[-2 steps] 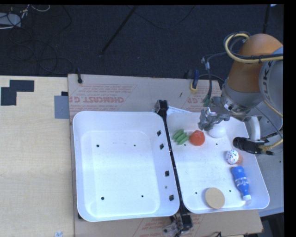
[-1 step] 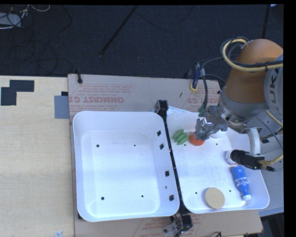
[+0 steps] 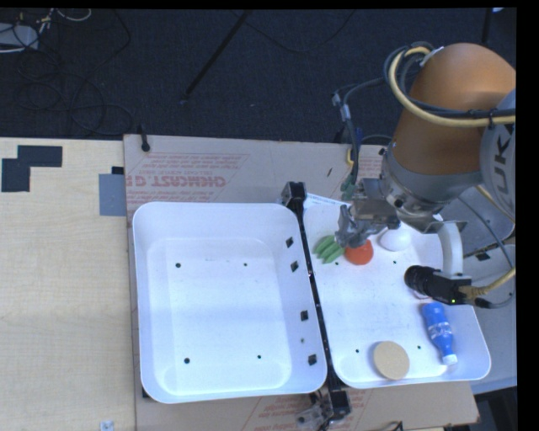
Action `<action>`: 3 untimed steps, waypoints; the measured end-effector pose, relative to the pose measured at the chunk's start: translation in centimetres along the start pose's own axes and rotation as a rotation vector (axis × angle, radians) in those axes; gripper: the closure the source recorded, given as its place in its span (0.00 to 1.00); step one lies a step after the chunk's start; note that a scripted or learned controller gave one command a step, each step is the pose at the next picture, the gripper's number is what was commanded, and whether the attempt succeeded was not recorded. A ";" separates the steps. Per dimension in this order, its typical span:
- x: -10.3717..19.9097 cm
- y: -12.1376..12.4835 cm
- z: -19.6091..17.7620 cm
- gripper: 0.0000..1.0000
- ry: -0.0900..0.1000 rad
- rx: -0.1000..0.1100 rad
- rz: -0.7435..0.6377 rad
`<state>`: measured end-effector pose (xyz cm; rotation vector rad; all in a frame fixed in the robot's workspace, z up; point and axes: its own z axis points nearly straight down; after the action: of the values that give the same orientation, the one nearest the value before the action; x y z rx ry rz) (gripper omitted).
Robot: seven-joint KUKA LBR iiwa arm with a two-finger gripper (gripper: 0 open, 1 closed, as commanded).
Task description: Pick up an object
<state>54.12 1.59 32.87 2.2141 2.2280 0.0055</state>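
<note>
gripper (image 3: 354,237) down over an orange ball (image 3: 360,253) and green thing (image 3: 328,247) in the right bin (image 3: 354,337), can't tell its grip, blue tube (image 3: 439,330) near right

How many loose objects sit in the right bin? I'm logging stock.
5: green piece, red-orange ball, white object near the arm, blue tube, tan disc. The arm may hide more.

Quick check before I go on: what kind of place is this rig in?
Likely a robotics lab: two white bins on a cardboard-covered bench, loose cables on dark carpet, and small test objects such as a blue bottle below the gripper.
</note>
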 end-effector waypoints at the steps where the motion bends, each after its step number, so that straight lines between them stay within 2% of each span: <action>1: -4.8 1.8 -2.4 1.00 -0.004 0.002 0.009; 2: -1.0 0.3 6.3 1.00 -0.001 0.015 0.003; 3: -4.5 2.7 7.5 1.00 -0.004 0.006 0.009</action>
<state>56.84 -2.91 25.41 2.2247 2.2196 -0.0060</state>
